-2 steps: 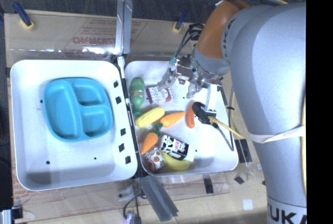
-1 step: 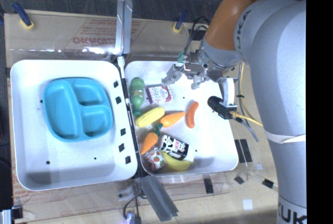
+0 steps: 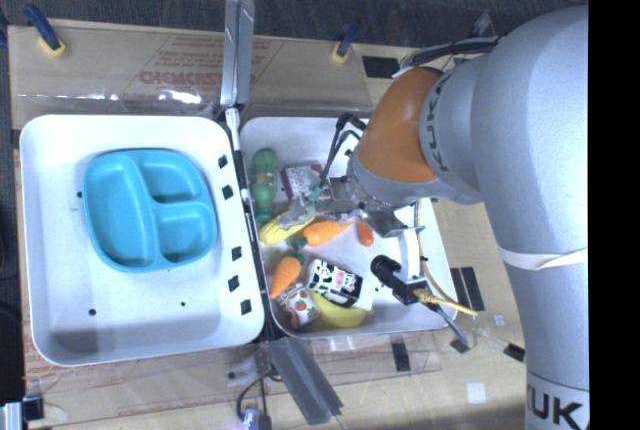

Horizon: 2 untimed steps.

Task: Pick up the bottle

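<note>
Arm entered from view's right, wrist w/ orange band over the right bin [image 3: 300, 126]. Gripper [image 3: 318, 201] sat low among clutter near bin centre; can't tell from this view whether it was open or closed, and nothing could be seen held in it.

Green bottle [image 3: 264, 180] lay along the right bin's left wall, just beside the divider, upper-left part of bin. Long axis ran roughly up-down in view, parallel to that wall.

Key relation: bottle was left of the gripper and a little farther up in view, near but apart, w/ a yellow item [image 3: 277, 231] at its lower end and a pink-purple packet [image 3: 300, 180] between bottle and gripper.

Other contents: carrots [image 3: 325, 233], banana [image 3: 340, 315], black-and-white carton [image 3: 334, 283]. Blue divided tray [image 3: 150, 208] in left bin [image 3: 60, 318].

Judgement: pick not yet made. Next move needs a shift left toward wall, jaws closing across the bottle's short axis; wall clearance looked tight.
</note>
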Motion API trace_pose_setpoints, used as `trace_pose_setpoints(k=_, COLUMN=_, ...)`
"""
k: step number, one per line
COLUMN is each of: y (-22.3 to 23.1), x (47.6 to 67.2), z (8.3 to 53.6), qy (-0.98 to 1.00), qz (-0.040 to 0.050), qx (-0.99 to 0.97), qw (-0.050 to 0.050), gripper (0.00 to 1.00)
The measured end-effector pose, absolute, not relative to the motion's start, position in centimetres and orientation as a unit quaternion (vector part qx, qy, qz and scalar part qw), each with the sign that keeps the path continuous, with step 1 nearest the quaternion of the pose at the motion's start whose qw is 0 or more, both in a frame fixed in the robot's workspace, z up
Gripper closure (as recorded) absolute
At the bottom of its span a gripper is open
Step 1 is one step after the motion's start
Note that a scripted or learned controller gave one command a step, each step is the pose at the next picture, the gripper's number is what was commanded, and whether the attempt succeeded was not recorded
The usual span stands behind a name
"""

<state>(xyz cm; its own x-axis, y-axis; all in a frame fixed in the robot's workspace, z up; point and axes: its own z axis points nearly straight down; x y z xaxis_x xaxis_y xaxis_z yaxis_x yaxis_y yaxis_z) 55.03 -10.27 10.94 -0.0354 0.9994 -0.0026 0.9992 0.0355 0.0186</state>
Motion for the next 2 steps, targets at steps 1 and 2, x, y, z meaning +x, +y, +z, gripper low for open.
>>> trace_pose_setpoints(k=1, y=-10.23, x=55.10, z=11.96, qy=0.721, qz=0.0060, qx=0.693, qw=0.007, gripper=1.00)
trace_pose_setpoints(k=2, y=-10.23, x=55.10, z=11.97, qy=0.721, qz=0.0059, qx=0.693, qw=0.008, gripper=0.00)
